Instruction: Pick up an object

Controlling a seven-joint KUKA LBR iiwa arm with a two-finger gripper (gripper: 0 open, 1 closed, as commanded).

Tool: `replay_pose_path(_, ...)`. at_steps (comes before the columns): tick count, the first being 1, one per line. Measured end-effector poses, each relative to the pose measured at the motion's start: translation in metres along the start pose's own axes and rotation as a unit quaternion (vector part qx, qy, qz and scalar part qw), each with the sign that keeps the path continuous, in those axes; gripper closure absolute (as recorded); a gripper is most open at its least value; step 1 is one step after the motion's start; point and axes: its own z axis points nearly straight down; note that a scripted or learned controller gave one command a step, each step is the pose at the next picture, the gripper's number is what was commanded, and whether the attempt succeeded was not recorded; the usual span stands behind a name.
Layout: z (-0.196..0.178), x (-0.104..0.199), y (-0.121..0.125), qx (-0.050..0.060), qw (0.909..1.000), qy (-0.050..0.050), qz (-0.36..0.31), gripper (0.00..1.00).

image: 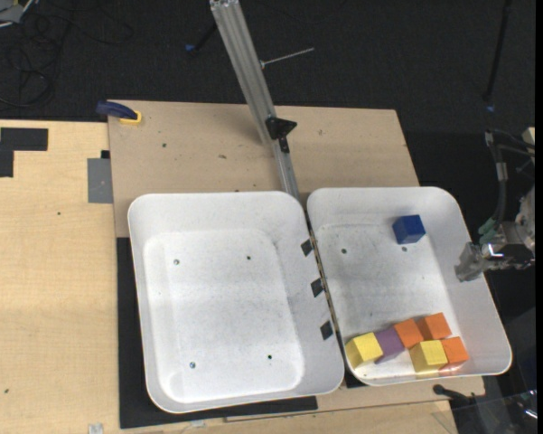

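A blue cube lies alone in the upper part of the right bin. In that bin's lower right corner sits a cluster of cubes: a yellow one, a purple one, two orange ones, another yellow one and another orange one. My gripper hangs at the right rim of the right bin, to the right of and slightly below the blue cube, with nothing visibly in it.
The left bin sits beside the right one, with black clips along the shared rims. A slanted aluminium rail rises behind the bins. A blue clamp lies at the bench's far left corner.
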Motion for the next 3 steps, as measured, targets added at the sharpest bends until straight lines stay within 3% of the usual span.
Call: replay_pose_path(3,0.040,0.140,0.027,0.005,1.0000,0.002,0.000,1.00)
